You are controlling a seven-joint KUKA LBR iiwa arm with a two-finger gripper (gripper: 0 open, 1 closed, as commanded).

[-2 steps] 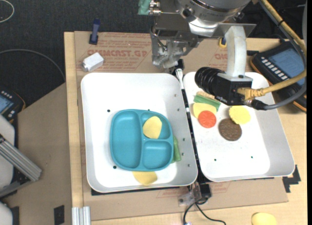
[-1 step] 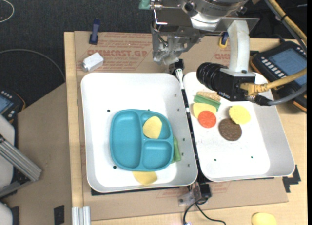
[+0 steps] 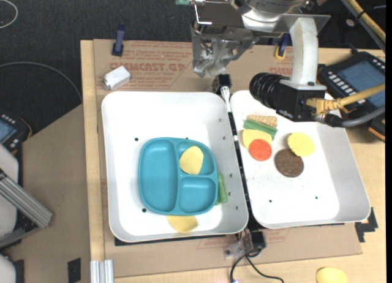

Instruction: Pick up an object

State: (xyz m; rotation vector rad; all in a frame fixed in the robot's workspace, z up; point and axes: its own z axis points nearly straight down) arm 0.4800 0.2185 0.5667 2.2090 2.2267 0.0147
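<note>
Near side of claw (image 3: 210, 62), left: blue tray (image 3: 160, 177) bearing yellow piece (image 3: 192, 160).
Near side, right: red disc (image 3: 260, 150), brown disc (image 3: 288, 163).
Claw state: cannot tell.

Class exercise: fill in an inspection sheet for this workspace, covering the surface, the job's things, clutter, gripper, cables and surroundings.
surface: cardboard-topped bench bearing the left bin and the right bin.
job's things: teal plate in the left bin, holding a yellow slice; red disc, brown disc and yellow disc in the right bin.
clutter: white block on the cardboard; blue clamp at its far edge.
gripper: above the cardboard, behind the bins' far rims.
cables: black cable at the bench's near edge.
surroundings: handheld pendant at the right; dark floor.
</note>
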